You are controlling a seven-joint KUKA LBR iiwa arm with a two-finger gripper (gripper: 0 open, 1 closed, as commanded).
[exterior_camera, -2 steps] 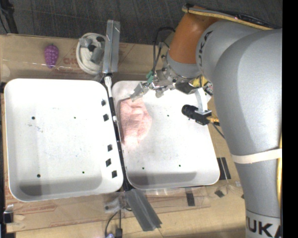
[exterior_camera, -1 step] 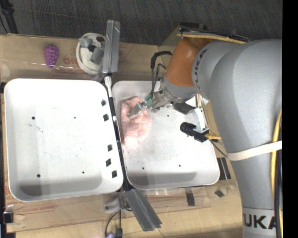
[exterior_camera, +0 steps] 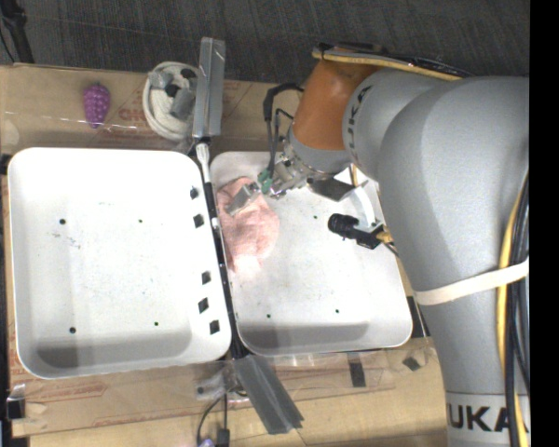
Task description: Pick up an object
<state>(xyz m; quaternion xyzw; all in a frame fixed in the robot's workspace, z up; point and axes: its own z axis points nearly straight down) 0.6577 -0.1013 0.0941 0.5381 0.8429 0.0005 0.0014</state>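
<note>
The bench (exterior_camera: 47,110) carries two white bins — left bin (exterior_camera: 102,250), right bin (exterior_camera: 317,291) — and a purple lump (exterior_camera: 96,103).

Dark grey floor (exterior_camera: 102,12), perhaps carpet, lies behind a brown bench (exterior_camera: 47,87) under even light.

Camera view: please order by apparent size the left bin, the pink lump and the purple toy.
1. Left bin, largest.
2. Pink lump, lying in the right bin.
3. Purple toy, smallest.
</note>
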